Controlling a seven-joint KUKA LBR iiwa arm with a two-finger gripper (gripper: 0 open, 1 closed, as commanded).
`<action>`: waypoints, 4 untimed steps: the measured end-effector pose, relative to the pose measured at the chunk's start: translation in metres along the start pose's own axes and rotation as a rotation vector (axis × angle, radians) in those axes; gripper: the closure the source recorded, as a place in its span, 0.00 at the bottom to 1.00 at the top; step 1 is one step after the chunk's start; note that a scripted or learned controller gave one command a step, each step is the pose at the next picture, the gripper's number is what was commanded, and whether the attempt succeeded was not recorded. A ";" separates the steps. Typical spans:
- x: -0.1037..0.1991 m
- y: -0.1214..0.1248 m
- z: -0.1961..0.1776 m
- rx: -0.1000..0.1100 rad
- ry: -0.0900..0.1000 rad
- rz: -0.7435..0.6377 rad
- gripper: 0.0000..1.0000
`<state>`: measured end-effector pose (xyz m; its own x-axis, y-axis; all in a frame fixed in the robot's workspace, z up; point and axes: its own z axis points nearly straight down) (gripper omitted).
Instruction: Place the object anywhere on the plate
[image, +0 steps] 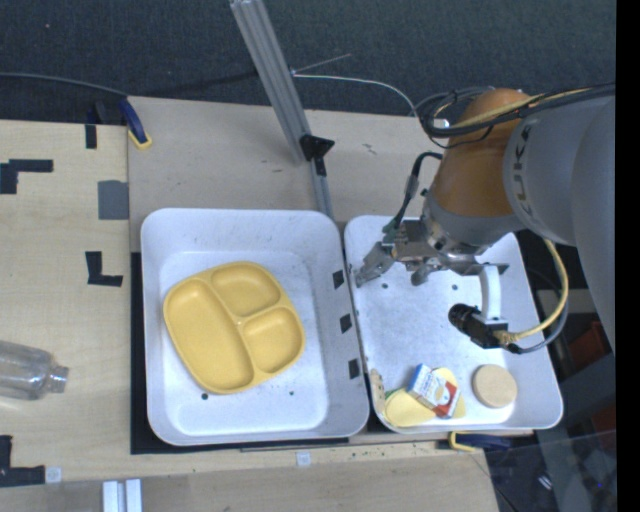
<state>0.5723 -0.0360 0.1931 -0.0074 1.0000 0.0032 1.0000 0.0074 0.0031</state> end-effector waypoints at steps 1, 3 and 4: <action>0.042 0.051 0.005 0.001 -0.002 0.001 0.00; 0.001 0.107 0.005 0.001 -0.004 0.007 0.00; 0.015 0.099 -0.018 0.003 -0.003 0.004 0.00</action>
<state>0.6708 -0.0199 0.2113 -0.0029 1.0000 0.0007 1.0000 0.0029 0.0003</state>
